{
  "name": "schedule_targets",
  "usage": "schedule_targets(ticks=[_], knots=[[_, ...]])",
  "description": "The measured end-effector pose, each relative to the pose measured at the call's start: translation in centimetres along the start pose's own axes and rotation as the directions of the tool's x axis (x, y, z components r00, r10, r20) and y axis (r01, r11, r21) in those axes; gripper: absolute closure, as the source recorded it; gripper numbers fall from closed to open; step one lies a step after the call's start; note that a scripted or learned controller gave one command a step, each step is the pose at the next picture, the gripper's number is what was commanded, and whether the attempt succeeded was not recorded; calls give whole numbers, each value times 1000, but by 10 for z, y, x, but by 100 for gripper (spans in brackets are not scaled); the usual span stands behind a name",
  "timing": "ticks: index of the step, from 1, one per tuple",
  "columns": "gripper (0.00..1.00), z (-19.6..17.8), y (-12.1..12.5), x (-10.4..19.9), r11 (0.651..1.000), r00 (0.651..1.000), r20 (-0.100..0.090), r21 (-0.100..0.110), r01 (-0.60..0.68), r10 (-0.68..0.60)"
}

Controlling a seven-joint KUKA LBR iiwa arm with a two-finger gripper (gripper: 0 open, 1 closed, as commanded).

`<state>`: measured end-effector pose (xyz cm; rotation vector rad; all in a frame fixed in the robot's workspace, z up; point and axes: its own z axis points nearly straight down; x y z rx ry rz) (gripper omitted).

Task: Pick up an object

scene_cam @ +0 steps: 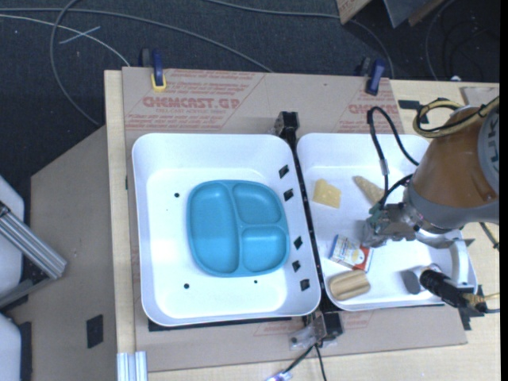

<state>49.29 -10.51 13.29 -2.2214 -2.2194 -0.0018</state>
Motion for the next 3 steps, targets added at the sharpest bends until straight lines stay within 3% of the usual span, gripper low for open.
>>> schedule_targets(ticks=[2,3], knots=[[100,-116,6,-5,1000,1000,3,-7,2,-2],[100,-110,11,55,1000,1000,-1,1,7,-7]])
